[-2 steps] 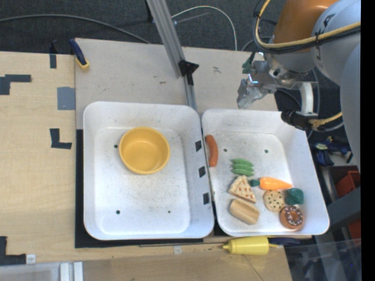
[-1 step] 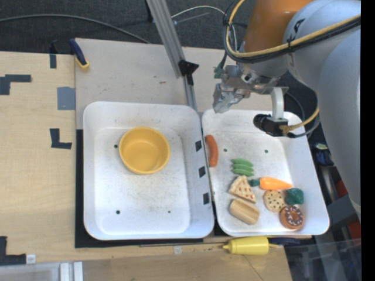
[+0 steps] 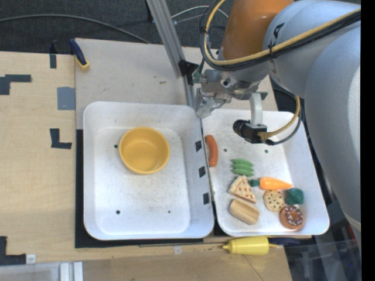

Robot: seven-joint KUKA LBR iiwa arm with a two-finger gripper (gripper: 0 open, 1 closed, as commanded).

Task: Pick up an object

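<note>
- Two-finger metal gripper hangs over the far-left corner of the right white bin; cannot tell its state.
- Orange-red toy sausage lies just below it, by the bin's left wall.
- Green pea pod, pizza slice, carrot, cookie, donut and bread roll cluster nearer the front.
- Yellow plastic bowl sits in the left white bin.
- Yellow bottle lies outside the front rim.

**Counter and what rests on it**

The pale wooden counter carries two shallow white bins side by side, the left bin and the right bin, on a dark mat. A yellow bottle lies at the front edge, beside the right bin.
</note>
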